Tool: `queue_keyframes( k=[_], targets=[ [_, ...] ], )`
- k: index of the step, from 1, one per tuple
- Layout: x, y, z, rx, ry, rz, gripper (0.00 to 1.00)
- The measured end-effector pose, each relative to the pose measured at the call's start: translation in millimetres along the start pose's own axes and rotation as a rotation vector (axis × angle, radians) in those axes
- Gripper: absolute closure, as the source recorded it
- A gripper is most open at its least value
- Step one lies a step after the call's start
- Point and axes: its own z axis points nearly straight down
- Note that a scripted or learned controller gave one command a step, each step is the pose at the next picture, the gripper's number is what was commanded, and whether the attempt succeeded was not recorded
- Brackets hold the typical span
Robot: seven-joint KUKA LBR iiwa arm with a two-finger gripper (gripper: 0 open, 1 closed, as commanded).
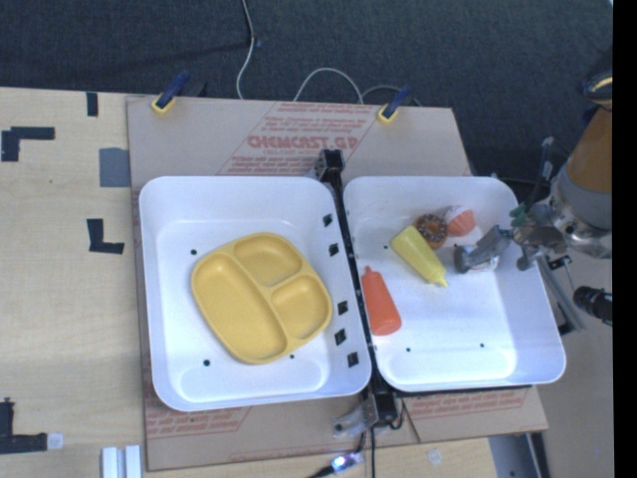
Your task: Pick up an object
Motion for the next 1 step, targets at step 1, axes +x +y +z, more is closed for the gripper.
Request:
queue_keyframes(
  k=[1],
  targets=[
    [0.7, 3.0, -7.7, -0.013, -0.003, -0.004, 0.00]
  ],
)
